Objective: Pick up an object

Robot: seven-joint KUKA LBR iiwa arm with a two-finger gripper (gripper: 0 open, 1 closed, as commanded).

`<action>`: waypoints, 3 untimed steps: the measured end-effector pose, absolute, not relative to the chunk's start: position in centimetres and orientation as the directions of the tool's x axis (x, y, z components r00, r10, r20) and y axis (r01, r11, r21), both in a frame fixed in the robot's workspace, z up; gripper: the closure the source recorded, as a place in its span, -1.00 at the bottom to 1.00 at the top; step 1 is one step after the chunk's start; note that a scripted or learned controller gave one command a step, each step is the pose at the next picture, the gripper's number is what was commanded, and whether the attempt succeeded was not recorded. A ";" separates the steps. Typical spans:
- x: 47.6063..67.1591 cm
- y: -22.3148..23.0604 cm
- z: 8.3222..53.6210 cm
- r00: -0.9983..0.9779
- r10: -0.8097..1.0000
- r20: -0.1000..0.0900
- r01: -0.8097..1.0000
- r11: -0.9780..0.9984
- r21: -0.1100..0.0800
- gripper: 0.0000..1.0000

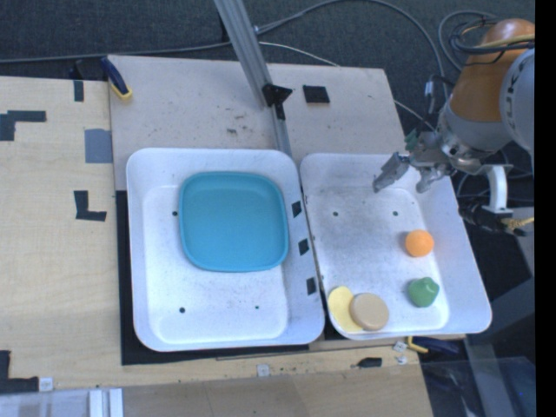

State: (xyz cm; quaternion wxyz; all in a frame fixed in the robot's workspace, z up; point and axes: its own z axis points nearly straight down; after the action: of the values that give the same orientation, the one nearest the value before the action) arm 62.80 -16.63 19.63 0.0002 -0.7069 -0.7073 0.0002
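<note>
1. tabletop [347, 111]: pale and speckled, carrying two shallow white bins side by side, stretching away past the fingers on every side but the right.
2. left bin [152, 233]: well apart from the fingers, off to their left, holding a blue plate [233, 220] lying flat and taking up most of its floor.
3. right bin [347, 233]: directly under the fingers, dusty floor, bare just below and to the left of the tips.
4. arm [486, 94]: grey with an orange band, reaching in from the right and ending over the far right corner of the right bin.
5. fingers [407, 175]: spread apart, two dark prongs slanting down and leftward, nothing between them and seemingly touching nothing; hard to tell whether hovering above the bin floor or brushing it.
6. candidates for the pick, all nearer the camera than the fingers: a tan disc [369, 311] resting on a yellow piece [340, 307] at the near edge, farthest from the tips; a green object [423, 292] toward the near right; an orange ball [419, 243], closest, nearly straight below the tips in the view.
7. step in hand, as a judgement: approach, nothing gripped yet. best done by choosing the orange ball as nearest and free-standing, centring the spread over it, keeping clear of the right wall, descending straight, then closing gently, since a round thing likely rolls out of a skewed pinch.
</note>
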 end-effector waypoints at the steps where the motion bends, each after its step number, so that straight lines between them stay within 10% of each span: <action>1: 62.4 -16.4 13.3 -0.001 1.000 0.001 1.000 0.001 -0.006 -1.00; 2: 62.4 -16.4 8.7 -0.001 1.000 0.000 1.000 0.001 -0.002 -1.00; 3: 62.5 -16.4 10.0 -0.001 1.000 -0.001 1.000 0.001 0.001 1.00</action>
State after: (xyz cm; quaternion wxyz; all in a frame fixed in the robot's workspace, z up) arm 62.47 -16.41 9.99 -0.0008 -0.7067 -0.7075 0.0000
